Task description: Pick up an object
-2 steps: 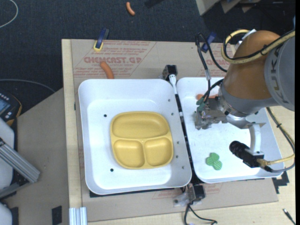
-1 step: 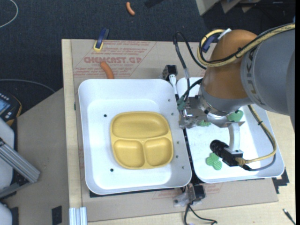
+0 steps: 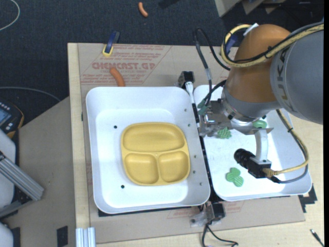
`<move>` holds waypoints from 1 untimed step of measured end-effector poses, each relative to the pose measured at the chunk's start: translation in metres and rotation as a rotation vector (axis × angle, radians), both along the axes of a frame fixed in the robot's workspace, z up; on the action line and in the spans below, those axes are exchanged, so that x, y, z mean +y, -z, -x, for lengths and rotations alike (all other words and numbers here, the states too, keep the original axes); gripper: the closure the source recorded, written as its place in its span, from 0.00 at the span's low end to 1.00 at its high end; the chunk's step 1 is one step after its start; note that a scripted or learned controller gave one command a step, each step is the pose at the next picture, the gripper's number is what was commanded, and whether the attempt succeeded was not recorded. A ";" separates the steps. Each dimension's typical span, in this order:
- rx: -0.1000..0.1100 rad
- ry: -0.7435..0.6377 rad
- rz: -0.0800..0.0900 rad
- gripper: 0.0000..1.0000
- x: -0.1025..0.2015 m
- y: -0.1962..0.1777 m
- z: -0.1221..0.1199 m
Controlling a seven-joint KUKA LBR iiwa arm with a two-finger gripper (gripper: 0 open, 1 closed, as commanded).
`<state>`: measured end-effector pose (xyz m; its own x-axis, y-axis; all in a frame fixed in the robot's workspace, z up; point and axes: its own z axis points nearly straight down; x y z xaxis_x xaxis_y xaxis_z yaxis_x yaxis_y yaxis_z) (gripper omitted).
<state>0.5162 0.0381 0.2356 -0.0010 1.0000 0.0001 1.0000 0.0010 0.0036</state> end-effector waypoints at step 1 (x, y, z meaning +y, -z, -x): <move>0.009 0.002 0.000 1.00 -0.002 0.022 0.001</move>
